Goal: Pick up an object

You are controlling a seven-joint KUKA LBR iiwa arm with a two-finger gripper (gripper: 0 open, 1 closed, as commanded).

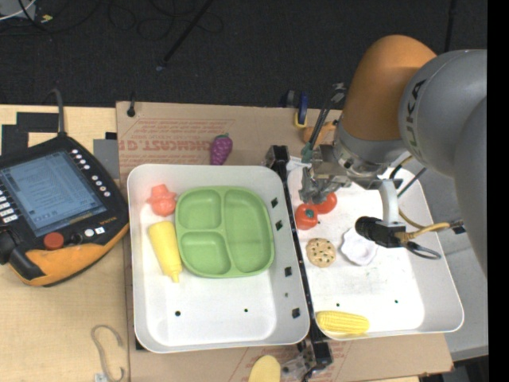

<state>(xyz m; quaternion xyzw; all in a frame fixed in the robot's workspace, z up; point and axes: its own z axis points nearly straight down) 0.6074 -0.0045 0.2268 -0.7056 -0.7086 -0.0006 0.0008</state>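
A: Where does the tomato (307,215) sit?
B: In the right bin (445,309), near its left wall, directly under the gripper (316,191).
A: The fingers?
B: Whether spread or pinching the tomato cannot be told.

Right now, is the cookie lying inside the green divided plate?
No. The cookie lies on the floor of the right bin, while the green divided plate sits in the left bin.

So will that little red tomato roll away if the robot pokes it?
Probably. The tomato looks round and smooth, so a nudge could roll it across the flat right bin. It looks like a light plastic toy, and the gripper could slip off it.
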